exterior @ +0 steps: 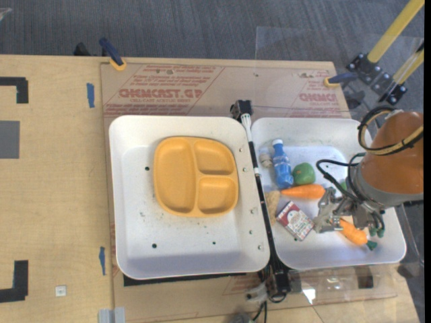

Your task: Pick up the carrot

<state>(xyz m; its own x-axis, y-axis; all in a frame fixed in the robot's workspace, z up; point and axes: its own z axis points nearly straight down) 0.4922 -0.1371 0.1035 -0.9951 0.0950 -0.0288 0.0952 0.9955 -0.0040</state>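
A big brown bench (54, 180) was seen from above. Two white bins were set on it side by side. The left bin (128, 200) was filled in the middle by a yellow plate (196, 176) with three parts. The right bin (316, 132) was packed with small toys.

The arm (399, 160) was reached in from the right, over the right bin, and its orange band could be seen. The tool (331, 215) was hung low in the right bin, near the bin's front. Whether the tool was wide or narrow could not be told. Nothing could be seen held in it.

The carrot (303, 192) was laid flat near the middle of the right bin. It was long, smooth and bright orange, and it was made thinner toward its left end. It was found just to the left of the tool and a little behind it.

A blue bottle (281, 167) was laid behind the carrot. A red and white box (294, 221) was laid in front of it. A round green toy (304, 173) was placed just behind the carrot, beside the bottle. A smaller orange toy (352, 233) with a green tip was laid to the right of the tool.
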